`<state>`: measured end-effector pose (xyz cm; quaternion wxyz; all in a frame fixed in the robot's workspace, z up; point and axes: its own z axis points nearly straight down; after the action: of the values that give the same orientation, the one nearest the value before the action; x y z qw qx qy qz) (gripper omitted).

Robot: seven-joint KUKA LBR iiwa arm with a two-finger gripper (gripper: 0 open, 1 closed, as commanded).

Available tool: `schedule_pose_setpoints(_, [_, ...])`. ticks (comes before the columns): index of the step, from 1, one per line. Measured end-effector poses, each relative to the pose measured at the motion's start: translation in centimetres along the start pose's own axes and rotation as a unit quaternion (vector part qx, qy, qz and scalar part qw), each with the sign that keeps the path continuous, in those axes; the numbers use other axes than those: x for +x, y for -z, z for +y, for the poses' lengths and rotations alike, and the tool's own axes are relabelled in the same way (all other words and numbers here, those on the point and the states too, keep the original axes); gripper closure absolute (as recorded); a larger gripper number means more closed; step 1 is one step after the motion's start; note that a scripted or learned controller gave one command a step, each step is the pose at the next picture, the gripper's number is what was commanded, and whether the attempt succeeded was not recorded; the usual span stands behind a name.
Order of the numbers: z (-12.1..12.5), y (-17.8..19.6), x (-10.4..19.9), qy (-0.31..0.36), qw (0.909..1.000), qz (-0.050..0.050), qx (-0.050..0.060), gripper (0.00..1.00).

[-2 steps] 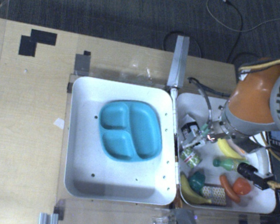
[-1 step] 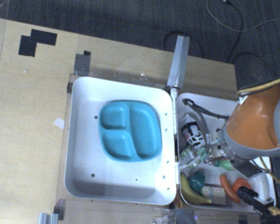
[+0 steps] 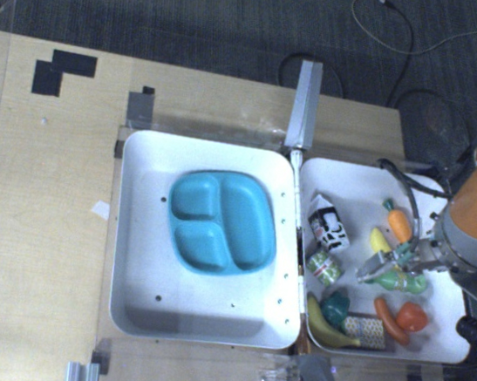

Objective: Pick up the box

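While the arm reaches in from the right over the right bin (image 3: 440, 350), the gripper (image 3: 383, 269) hangs low among the clutter, just beside a green toy (image 3: 401, 283) and a yellow piece (image 3: 378, 241); whether it is spread or pinching anything I cannot tell, since the view is too small and cluttered there. The box (image 3: 329, 224), a small black-and-white carton, lies tilted near the bin's left wall, a little up and to the left of the gripper, with a small green can (image 3: 325, 266) just below it. A carrot (image 3: 399, 224) sits near the top; a banana (image 3: 329, 330), a teal ball (image 3: 336, 306), a grater-like piece (image 3: 366, 328) and a tomato (image 3: 412, 317) crowd the lower edge. The left bin (image 3: 139, 242) holds a blue divided plate (image 3: 221, 221). To do this step well, I judge the gripper should rise free of the toys first, travel left until centred over the box, and turn to span its narrower width. Descending straight down matters, because the can and the bin wall sit close and a slanted approach could nudge the carton against them. A squeeze across the flat faces should hold better than one on the corners.
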<state>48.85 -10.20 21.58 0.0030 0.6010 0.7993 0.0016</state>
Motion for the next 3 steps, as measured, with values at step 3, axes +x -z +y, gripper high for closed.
schedule_pose_setpoints(3, [14.0, 14.7, 0.9, 0.058, 0.9983, 0.000, -0.001, 0.00])
